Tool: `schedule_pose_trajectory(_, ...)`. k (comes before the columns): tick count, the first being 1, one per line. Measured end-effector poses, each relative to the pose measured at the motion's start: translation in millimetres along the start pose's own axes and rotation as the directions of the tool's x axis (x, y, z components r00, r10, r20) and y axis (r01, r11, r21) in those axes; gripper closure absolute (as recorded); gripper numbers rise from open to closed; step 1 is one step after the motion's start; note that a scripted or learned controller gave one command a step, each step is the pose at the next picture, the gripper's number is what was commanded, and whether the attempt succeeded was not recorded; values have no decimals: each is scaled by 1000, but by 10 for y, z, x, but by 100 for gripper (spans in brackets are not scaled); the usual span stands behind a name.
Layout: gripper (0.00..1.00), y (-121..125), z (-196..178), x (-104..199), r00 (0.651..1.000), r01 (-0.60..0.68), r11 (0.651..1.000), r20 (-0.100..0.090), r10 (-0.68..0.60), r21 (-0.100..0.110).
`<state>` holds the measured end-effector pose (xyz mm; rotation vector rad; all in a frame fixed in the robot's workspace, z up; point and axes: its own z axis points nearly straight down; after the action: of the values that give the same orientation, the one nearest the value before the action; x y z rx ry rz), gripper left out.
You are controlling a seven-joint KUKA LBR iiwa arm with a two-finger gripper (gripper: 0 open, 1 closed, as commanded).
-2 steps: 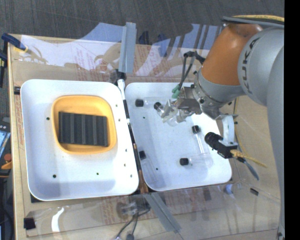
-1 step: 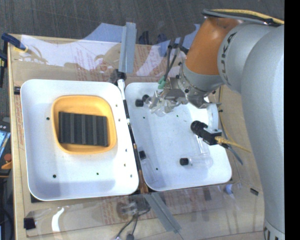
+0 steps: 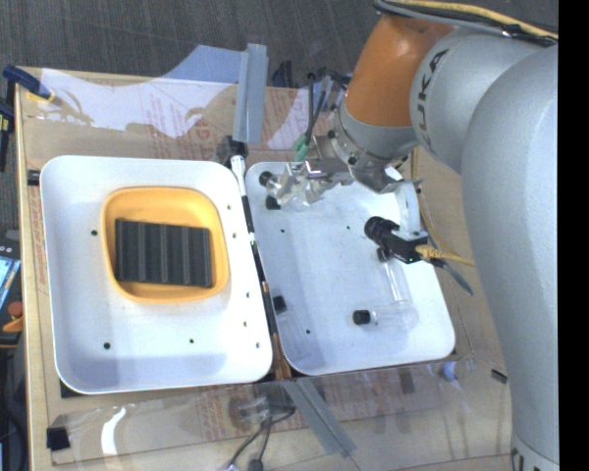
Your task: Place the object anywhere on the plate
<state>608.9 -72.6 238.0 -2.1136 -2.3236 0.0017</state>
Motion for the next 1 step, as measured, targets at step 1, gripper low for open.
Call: schedule_pose_trajectory(1, 100, 214, 469, -11, 967, 255, 967, -3, -255, 3)
